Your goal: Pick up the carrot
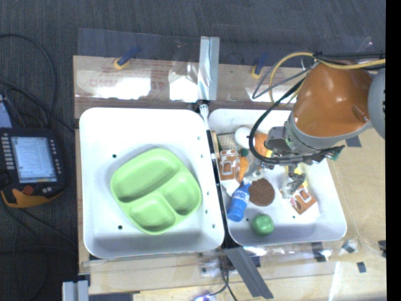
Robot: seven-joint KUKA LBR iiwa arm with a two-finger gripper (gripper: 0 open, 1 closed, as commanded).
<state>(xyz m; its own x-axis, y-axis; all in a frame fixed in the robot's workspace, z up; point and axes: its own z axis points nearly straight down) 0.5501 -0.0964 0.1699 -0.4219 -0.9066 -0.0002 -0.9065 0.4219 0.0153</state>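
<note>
- Your end effector (294, 168) sits under the orange wrist band (329, 102), low over the right bin (332, 221); the wrist and cabling cover it, so you can't tell how it stands.
- Carrot: you likely have it as the orange sliver (244, 168) just left of the wrist hardware, near the bin's left wall. Mostly covered by cables, shape hard to confirm.
- Another orange patch (260, 141) sits under the cable loop, half hidden; can't say what it is.
- Readable items in the right bin: blue bottle (238, 204), brown round piece (262, 193), green ball (262, 224), small orange-and-white blocks (303, 200) right of the brown piece.
- Left bin (94, 231) holds a green divided tray (156, 189), fully in view.
- Pendant (30, 162) lies left of the desk, cut by the frame edge.
</note>
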